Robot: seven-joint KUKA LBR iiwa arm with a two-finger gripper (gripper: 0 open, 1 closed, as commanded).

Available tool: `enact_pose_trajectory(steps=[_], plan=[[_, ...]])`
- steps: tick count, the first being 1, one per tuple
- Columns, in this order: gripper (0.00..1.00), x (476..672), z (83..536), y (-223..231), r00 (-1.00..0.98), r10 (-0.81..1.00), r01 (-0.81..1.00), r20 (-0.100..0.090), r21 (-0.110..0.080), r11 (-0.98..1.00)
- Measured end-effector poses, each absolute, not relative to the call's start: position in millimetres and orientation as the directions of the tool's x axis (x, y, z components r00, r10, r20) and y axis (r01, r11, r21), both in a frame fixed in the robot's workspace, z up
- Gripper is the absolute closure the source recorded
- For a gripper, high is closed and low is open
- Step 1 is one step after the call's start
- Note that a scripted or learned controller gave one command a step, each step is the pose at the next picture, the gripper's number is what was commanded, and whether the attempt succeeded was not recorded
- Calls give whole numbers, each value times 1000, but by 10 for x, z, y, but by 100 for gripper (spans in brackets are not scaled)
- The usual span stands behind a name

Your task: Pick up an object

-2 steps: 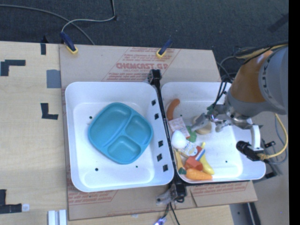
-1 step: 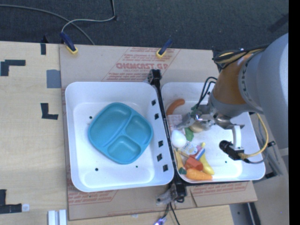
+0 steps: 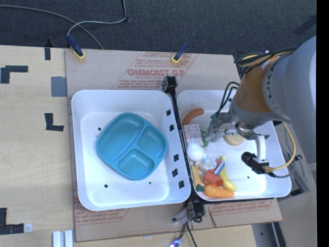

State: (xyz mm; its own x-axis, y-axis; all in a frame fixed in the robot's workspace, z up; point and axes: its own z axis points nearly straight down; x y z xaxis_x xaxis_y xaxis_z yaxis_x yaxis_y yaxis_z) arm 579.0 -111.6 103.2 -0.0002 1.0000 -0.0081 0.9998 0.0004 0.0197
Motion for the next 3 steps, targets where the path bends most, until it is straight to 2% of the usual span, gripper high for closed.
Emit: enact_pose_trajectory(steps=[1, 2, 3], plan=[[0, 5783, 1056, -1216, 8, 1000, 1000, -25, 25, -8], [0, 6445, 863, -1056, 1, 1000, 1000, -8, 4, -1], [0, 6669, 858, -1025, 3, 1000, 1000, -14, -2, -3]])
